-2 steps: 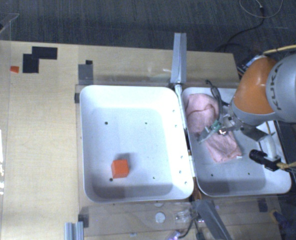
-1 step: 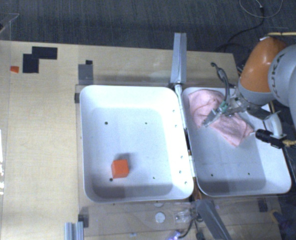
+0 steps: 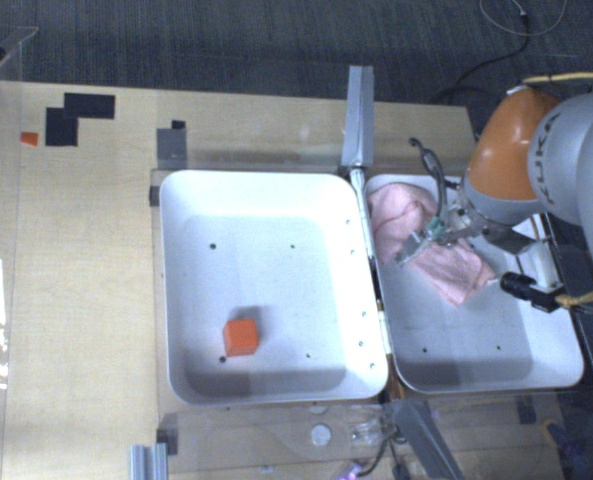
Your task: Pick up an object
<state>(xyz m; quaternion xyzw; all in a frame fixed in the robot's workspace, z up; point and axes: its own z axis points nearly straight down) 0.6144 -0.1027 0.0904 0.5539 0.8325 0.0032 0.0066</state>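
Pink cloth [image 3: 426,243]: soft, crumpled fabric lying in the right bin [image 3: 496,363], bunched toward the far left corner and trailing to a flatter flap nearer the bin's middle.

Handling, cloth: by its look, light and limp; it will sag and drape when lifted, not hold a shape. Not fragile. A flat layer may slip out of a shallow pinch, so I judge a raised fold the best hold.

Where to grasp: the ridge of folds near the middle of the cloth, where the fabric stands up from the bin floor; the thin outer flap offers little to bite on.

Gripper [image 3: 423,240]: mine, low over the middle of the cloth and apparently in among its folds. I cannot tell how its jaws stand; they are small and blend with the fabric.

Arm [image 3: 536,168]: my grey arm with its orange band reaches in over the right bin's far side.

Orange block [image 3: 241,337]: small, stiff-looking cube in the left bin [image 3: 266,193], near its front, well apart from the gripper. Likely light and rigid, easy to take across two flat faces.

Worktop [image 3: 66,298]: pale wood, carrying both bins side by side.

Risk: a pinch that catches one layer alone may let the cloth slide free as it rises.
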